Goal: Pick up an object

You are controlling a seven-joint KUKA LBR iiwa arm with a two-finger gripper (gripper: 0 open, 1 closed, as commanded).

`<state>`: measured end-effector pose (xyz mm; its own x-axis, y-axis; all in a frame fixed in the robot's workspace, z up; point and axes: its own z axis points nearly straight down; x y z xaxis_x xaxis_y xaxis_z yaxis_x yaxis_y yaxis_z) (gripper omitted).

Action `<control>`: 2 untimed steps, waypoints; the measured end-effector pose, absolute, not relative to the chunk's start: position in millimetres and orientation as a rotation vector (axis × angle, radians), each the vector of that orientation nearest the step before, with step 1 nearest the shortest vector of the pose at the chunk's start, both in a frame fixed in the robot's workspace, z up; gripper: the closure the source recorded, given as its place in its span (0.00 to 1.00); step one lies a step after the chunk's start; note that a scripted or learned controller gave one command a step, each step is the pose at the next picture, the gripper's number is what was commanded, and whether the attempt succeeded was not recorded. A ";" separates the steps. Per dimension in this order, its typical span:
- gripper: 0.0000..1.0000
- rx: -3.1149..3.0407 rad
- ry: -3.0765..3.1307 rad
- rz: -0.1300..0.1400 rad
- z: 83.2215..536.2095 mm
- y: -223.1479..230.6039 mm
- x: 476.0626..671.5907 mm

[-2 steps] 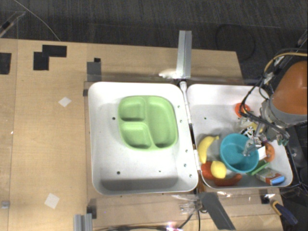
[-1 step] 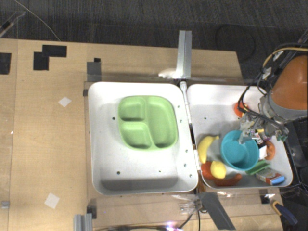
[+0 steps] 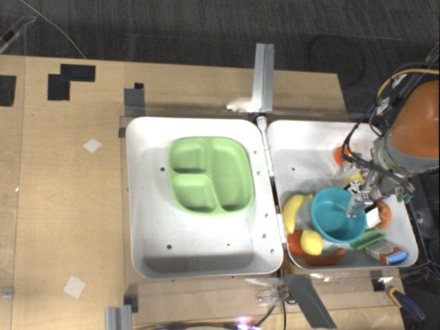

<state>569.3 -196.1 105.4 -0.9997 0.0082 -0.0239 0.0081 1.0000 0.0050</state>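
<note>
Gripper (image 3: 359, 199): over right rim of blue bowl (image 3: 335, 215), right bin (image 3: 302, 143); jaw state cannot be told. Advice: lower squarely, pinch the rim, lift straight. Neighbours crowd close: banana (image 3: 293, 212), lemon (image 3: 312, 242). Left bin (image 3: 148, 198): green divided plate (image 3: 210, 174). Bench (image 3: 62, 205): pale wood, dark floor beyond

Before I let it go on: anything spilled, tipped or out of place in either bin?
Nothing spilled. The green divided plate sits slightly askew in the left bin. In the right bin, the blue bowl, banana and other small items crowd the near corner, some overlapping. The pincer is at the bowl's rim.
</note>
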 end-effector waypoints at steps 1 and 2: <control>0.00 0.083 3.112 -0.007 94.6 -204.8 530.0; 0.00 -0.014 3.094 -0.011 95.5 -143.9 513.2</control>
<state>513.2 -143.9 95.5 -0.9989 -0.0091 -0.0470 -0.0088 0.9999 -0.0076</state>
